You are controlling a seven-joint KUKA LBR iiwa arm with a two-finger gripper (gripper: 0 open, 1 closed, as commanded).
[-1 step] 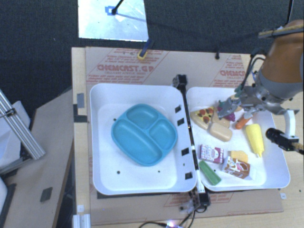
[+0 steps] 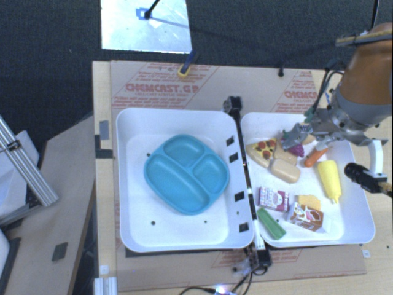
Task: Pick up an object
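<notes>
My gripper [image 2: 299, 136] hangs low over the back of the right bin [image 2: 359, 226], right above a small purple toy [image 2: 297, 150]. Beside it lie a pizza slice [image 2: 264, 150], a beige bread piece [image 2: 285, 170] and an orange carrot [image 2: 315, 158]. A yellow corn cob [image 2: 330, 179] sits further right. Toward the front are a pink carton [image 2: 273, 198], a cheese wedge [image 2: 309, 201], a brown carton [image 2: 305, 217] and a green cucumber [image 2: 271, 223]. The gripper's body hides part of the purple toy.
A blue divided plate [image 2: 186, 173] lies in the left bin [image 2: 132, 226]. A black divider [image 2: 241, 165] runs between the bins. The arm [image 2: 368, 85] fills the upper right. A metal sheet [image 2: 146, 17] lies beyond the bench.
</notes>
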